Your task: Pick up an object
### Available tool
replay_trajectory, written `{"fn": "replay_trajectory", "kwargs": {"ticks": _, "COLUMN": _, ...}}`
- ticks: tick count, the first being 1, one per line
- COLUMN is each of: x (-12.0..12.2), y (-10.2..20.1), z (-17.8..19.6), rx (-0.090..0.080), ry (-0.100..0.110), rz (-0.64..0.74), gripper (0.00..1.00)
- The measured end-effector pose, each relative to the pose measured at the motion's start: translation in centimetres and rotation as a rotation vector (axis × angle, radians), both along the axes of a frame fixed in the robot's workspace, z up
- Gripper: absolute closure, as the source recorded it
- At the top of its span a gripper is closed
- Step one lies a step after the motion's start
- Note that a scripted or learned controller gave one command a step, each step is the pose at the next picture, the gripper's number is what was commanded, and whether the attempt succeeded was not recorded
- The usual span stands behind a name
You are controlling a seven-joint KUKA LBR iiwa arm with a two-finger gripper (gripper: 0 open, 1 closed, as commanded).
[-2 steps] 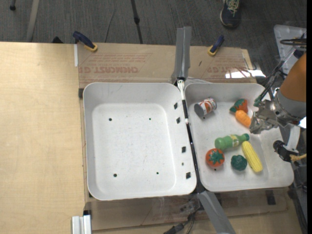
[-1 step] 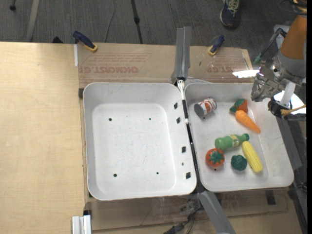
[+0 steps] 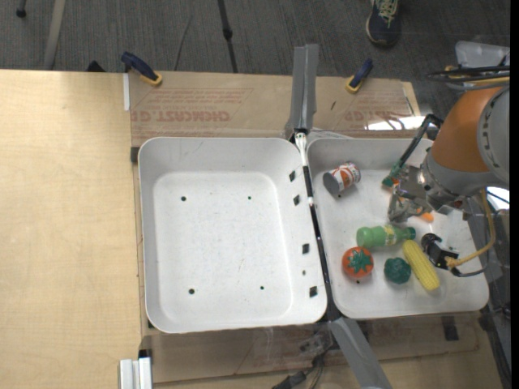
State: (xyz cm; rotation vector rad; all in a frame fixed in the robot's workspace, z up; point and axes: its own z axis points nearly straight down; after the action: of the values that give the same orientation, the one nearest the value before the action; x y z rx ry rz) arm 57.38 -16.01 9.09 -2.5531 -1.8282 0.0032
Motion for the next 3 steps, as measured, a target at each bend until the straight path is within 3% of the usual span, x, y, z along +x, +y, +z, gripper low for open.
{"fn": "replay_trajectory", "kwargs": {"ticks": 1, "x": 0.0, "y": 0.0, "z": 0.0, "rx": 0.000, "ry": 0.001, "rz": 0.000, "gripper": 0.00}}
{"fn": "replay_trajectory", "kwargs": {"ticks": 2, "x": 3.0, "y": -3.6, "z": 0.0, "rx": 0.015, "ry": 0.001, "rz": 0.236, "gripper": 0.00}}
{"fn": "replay_trajectory", "kwargs": {"ticks": 3, "x": 7.0, "y": -4.6, "z": 9.3, "rx": -0.002, "ry": -0.004, "rz": 0.187, "gripper": 0.00}}
